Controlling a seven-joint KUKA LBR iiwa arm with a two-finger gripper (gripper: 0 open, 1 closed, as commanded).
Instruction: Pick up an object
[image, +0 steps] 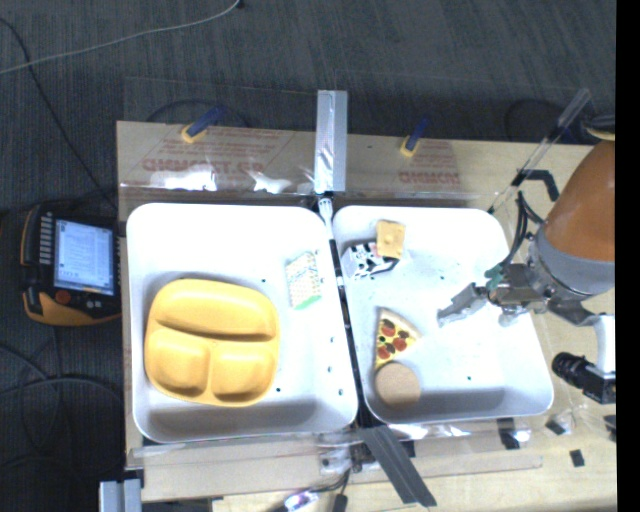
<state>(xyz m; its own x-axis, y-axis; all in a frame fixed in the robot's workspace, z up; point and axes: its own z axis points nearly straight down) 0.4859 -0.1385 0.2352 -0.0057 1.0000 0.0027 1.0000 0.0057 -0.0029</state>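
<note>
Claw (447, 312) hung over right bin (520, 380) mid-floor, fingers' spread unclear, can't tell, nothing seen held. Open floor all around it. Pizza slice (394, 338) and round cookie (398, 382) sat near divider, front-left. Yellow block (390, 238) and cow toy (362, 262) hugged back-left corner. Left bin (140, 300): yellow tray (211, 338), card (303, 279).

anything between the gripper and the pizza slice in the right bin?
Nothing visible. The gripper is over bare floor of the right bin, and the toy pizza slice lies to its left across open bin floor. The round tan piece sits just below the slice, off the direct line.
</note>
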